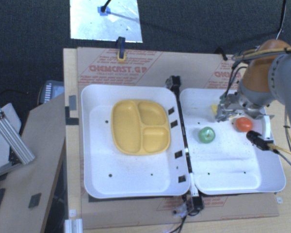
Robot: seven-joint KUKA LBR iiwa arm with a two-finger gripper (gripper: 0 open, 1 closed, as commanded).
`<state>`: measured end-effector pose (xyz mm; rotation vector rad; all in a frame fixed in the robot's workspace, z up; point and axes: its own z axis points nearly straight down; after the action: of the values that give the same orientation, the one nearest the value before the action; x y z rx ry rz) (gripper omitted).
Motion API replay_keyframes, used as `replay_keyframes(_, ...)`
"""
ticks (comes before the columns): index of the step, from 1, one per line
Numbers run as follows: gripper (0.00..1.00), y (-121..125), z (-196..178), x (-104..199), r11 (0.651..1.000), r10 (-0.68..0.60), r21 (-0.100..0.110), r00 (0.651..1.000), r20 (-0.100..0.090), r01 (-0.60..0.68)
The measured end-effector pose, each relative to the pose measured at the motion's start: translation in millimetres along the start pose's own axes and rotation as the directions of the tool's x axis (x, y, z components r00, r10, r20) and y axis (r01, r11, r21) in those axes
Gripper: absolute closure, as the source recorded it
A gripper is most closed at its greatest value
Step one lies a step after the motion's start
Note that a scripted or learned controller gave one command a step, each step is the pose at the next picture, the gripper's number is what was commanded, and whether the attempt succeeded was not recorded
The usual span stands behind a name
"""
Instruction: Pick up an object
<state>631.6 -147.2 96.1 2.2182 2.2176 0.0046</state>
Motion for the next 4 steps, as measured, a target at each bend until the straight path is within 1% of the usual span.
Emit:
replay_keyframes(1, 1.00, 6.2, -62.4, 5.3, 1.000, -0.005, -0.001, 1.000, 0.000, 0.005)
replay_keyframes(2, 1.00, 9.6, -125.1, -2.4, 1.000, -0.005, -0.003, 1.000, 0.001, 0.005)
replay_keyframes(3, 1.00, 11.7, -180.1, -2.7, 1.000, -0.007, -0.003, 1.000, 0.001, 0.007)
replay_keyframes(4, 1.00, 9.1, -175.9, 40.2, 1.000, -0.009, 0.004, 1.000, -0.002, 0.009)
